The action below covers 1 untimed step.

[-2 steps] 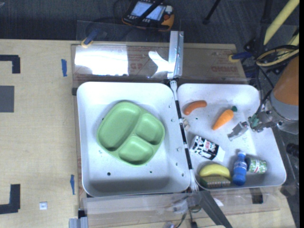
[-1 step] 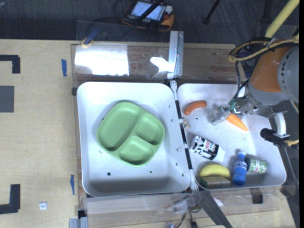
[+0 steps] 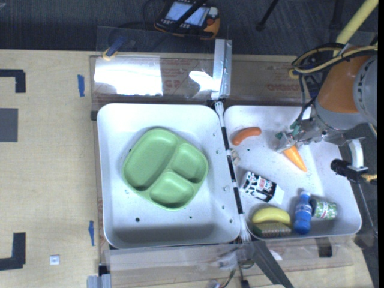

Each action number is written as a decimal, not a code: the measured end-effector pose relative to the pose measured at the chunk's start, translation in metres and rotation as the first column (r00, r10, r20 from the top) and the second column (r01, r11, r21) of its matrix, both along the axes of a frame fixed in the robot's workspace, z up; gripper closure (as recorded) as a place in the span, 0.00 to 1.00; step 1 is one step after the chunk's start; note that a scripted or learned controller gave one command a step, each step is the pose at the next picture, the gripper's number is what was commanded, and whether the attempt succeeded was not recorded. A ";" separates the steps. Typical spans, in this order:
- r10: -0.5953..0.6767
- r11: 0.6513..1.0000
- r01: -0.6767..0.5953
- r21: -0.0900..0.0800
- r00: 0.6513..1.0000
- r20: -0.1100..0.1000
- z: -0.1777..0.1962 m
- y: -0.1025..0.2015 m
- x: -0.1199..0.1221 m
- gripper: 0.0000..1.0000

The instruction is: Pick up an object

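The left white plastic bin (image 3: 114, 161) holds a green three-compartment plastic plate (image 3: 165, 168); the right white bin (image 3: 351, 221) holds the smaller items. The gripper (image 3: 292, 138) sits at the top end of an orange toy carrot (image 3: 295, 156), near that bin's upper right; whether it grips the carrot I cannot tell. The carrot is probably light, stiff and slick, best pinched across its thicker upper part.

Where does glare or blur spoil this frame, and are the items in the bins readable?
Camera view: strong glare on the clear plastic sheet behind the left white bin; the green divided plate is evenly lit and readable; the orange carrot-shaped toy near the gripper is soft and slightly blurred.
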<state>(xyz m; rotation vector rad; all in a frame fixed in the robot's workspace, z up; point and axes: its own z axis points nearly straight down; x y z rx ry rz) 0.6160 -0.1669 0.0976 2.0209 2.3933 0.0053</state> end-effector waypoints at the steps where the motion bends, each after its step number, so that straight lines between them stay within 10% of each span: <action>1: -0.072 0.997 0.072 0.004 0.997 -0.009 0.103 0.122 -0.004 1.00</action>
